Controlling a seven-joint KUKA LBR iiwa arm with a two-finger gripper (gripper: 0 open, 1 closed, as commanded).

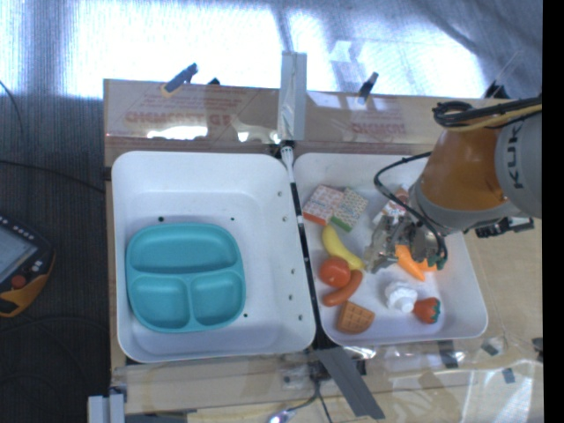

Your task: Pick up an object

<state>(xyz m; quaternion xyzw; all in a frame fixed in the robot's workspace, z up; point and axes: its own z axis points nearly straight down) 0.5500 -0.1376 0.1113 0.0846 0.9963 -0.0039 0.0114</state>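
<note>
You have the claw [385, 252] low beside 1 carrot [411, 262], long axis slanting down-right; finger state unclear.

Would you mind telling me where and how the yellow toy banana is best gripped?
Probably across the middle of the yellow toy banana, coming straight down from above: it lies flat and slanted, narrowest across its width, with the red tomato close to its lower end.

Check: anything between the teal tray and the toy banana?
In the camera view, only bare white floor of the left bin and the two bins' meeting rims lie between the teal divided tray and the toy banana.
</note>
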